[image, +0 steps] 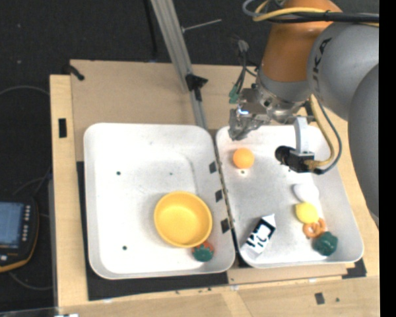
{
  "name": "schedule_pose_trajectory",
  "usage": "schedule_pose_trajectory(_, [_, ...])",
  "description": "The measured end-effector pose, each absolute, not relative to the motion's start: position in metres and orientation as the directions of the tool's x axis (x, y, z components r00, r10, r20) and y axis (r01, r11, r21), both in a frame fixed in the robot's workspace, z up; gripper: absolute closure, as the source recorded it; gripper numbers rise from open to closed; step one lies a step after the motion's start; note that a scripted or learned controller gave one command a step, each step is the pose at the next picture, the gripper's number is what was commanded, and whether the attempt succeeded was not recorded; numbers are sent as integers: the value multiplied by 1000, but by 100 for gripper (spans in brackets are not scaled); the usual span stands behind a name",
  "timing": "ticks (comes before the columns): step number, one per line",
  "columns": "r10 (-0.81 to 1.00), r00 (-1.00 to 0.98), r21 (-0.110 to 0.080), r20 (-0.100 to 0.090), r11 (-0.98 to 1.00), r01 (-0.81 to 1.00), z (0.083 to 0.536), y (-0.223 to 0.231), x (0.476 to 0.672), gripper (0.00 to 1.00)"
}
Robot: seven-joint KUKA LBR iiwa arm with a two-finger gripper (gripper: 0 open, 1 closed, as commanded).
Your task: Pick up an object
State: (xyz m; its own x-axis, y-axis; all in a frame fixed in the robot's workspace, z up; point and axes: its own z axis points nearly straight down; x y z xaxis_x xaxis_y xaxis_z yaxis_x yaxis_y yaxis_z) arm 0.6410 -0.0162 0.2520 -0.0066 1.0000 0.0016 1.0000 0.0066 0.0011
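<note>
My gripper [241, 129] hangs over the far left corner of the right bin [284, 240], just above and behind an orange ball [243, 158]. The fingers look close together and nothing shows between them. Also in the right bin lie a white object [305, 191], a yellow object [306, 212], a small orange ring-like piece [313, 228], a dark green object [326, 244] and a black-and-white box [260, 234]. A yellow bowl [182, 218] sits in the left bin [125, 150], with a small green and red item [203, 251] at its near edge.
A slanted metal pole [178, 48] rises behind the bins, near the gripper. A black cable fitting [294, 158] hangs from the arm over the right bin. A handheld pendant [10, 235] lies at the far left, off the bench.
</note>
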Motion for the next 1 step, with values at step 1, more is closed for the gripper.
schedule_pose_trajectory(1, [1000,-7,0,2,7,1000,256,32,635,100])
